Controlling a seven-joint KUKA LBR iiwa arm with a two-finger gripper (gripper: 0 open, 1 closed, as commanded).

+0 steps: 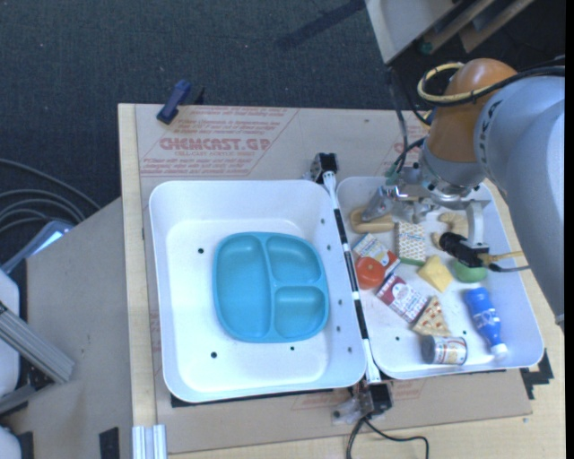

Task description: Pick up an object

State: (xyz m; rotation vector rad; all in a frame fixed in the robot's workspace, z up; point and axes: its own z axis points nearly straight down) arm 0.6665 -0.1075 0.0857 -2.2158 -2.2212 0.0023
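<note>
Nearest, left bin (pixel 170 269) holds blue tray (pixel 269 286); gripper (pixel 414 199) over right bin's (pixel 529 345) crowded far edge, jaw state unclear.

You're looking down on a dark, speckled carpet floor (pixel 134 45) that surrounds the counter (pixel 224 143), a tan board with red printed lettering (pixel 213 143) near its far edge. A small blue clip (pixel 174 101) sits at the counter's far left corner. Off the counter's left edge, black cables (pixel 36 193) loop over the floor, and a grey metal bar (pixel 36 341) lies at a slant by the near left corner. Beyond the far right corner stands pale, boxy furniture (pixel 421 22). Light is even, with soft shadows.
</note>
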